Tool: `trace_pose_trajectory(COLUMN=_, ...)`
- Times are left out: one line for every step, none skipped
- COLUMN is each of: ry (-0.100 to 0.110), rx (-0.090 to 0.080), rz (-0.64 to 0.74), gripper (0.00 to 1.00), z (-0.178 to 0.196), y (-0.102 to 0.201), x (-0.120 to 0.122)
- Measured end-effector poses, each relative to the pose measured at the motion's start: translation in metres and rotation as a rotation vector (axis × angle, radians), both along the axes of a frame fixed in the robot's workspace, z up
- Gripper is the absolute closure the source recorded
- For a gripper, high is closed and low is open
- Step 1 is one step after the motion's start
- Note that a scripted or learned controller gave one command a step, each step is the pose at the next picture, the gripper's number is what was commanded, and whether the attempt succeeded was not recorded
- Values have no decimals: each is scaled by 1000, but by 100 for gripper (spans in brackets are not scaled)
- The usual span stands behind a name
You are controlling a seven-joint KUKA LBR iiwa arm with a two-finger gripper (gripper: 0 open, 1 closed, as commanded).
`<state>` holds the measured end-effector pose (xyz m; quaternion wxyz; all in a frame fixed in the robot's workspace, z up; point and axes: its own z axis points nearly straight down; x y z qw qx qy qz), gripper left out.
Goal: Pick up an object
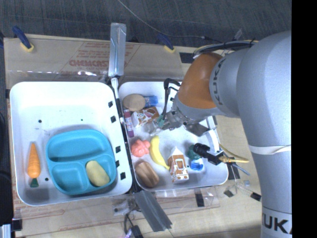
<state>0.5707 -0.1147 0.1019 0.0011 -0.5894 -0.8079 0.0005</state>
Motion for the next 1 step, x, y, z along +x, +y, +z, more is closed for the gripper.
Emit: trace_pose_trajectory(ry=0, rx=0, rz=0, gripper=0, z=0, y=0, x=0)
